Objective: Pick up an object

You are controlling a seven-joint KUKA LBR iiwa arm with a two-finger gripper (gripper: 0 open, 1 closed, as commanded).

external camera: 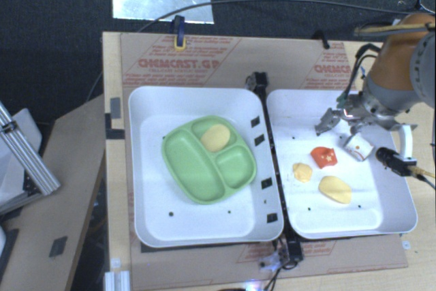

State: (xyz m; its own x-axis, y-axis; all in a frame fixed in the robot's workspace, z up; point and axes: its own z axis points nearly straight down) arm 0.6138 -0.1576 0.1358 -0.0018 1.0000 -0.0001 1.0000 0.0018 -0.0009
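View from above the bench. The arm (398, 68) entered from the right edge and ended over the upper right part of the right bin (398, 218). Its orange band sat uppermost near the edge, with the grey wrist below it, tilted down and to the left towards the bin floor. The gripper (343, 133) hung low over the white floor. Its two fingers (328, 121) stood apart: one dark finger pointed left, the other lay lower and to the right. Nothing was visible between them. A black cable fitting (390, 159) projected beside the wrist, over the bin's right side.

Candidate objects in the right bin:
- The red object (324, 157) lay just below the open gripper, near it but not between the fingers. Whether a fingertip touched it could not be told.
- The small pale yellow piece (302, 172) lay just left of and below the red object.
- The yellow oblong object (335, 189) lay lower still, near the middle of the bin floor, and was the farthest of the three from the gripper.

The left bin (139, 146) held a green divided plate (197, 170), set at a slant. A yellow rounded object (216, 138) rested in the plate's upper compartment, well apart from the arm.

Both bins rested side by side on a brown board with red lettering (204, 58).
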